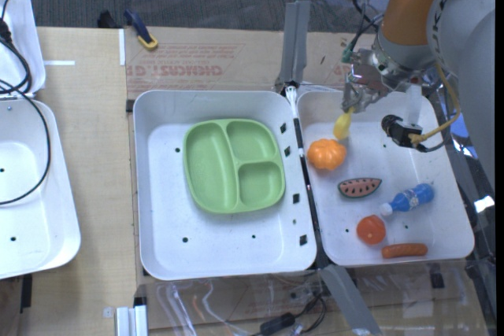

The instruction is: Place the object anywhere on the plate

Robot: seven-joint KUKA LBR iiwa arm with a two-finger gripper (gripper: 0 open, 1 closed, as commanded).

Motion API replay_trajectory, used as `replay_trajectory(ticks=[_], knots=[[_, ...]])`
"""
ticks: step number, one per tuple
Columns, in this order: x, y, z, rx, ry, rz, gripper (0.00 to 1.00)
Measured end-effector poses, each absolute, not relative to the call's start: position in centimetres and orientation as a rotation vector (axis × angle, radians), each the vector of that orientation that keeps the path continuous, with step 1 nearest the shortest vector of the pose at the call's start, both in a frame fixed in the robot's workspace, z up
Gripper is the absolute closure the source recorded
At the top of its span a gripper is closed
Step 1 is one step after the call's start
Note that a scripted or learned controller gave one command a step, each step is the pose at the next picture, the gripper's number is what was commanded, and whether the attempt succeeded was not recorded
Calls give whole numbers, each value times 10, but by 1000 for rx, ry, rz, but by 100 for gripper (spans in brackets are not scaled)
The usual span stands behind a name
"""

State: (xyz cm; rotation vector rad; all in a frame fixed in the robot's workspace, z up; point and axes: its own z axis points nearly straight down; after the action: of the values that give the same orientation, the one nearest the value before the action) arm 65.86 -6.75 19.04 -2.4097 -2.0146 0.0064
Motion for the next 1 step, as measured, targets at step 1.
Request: replay_trajectory(ticks=[1], knots=[[614,-9,217,-2222,-2219,5,100]])
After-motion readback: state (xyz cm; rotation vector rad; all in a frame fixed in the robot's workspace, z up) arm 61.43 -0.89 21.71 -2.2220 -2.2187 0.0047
